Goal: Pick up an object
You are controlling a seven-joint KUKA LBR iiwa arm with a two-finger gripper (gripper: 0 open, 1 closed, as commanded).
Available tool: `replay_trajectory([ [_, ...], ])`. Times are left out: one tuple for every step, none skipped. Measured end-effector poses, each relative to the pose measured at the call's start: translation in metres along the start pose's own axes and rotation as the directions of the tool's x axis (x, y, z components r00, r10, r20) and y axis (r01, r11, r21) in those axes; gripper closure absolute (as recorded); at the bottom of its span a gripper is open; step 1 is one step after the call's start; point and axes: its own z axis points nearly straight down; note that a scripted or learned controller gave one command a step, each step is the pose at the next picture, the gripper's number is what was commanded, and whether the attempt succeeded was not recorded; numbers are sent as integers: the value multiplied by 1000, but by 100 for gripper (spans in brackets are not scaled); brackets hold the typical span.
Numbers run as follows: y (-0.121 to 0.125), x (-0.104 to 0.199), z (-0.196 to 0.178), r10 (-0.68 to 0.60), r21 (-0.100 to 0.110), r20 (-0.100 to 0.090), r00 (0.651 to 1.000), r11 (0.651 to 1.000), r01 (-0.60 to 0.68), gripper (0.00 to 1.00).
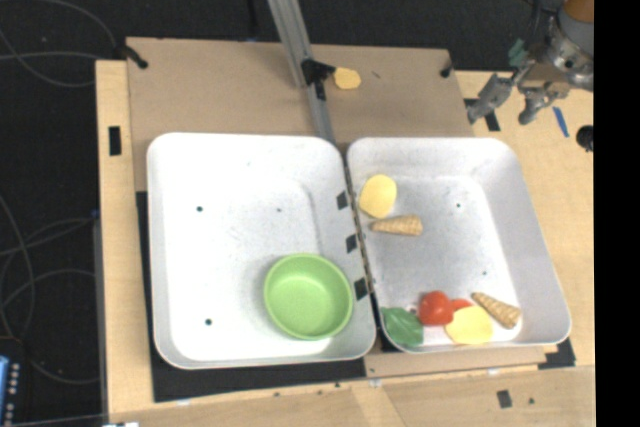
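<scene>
My gripper (508,103) hangs above the bench beyond the far right corner of the right bin (450,170), open, with nothing between its fingers. In that bin a yellow round piece (378,196) and a tan cone (398,227) lie near the left wall. Along the near wall sit a green piece (402,326), a red piece (435,307), a yellow piece (470,325) and a second cone (497,309). A green bowl (308,295) stands in the left bin (220,195), near its front right corner.
A slanted metal pole (285,5) rises from the bench behind the divider between the bins. A small yellow piece (347,78) lies on the brown board beside its base. Cables run over the dark floor at the left.
</scene>
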Motion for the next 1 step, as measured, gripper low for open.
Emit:
replay_trajectory([
  [0,-1,0,-1,1,2,1000,1000,1,0],
])
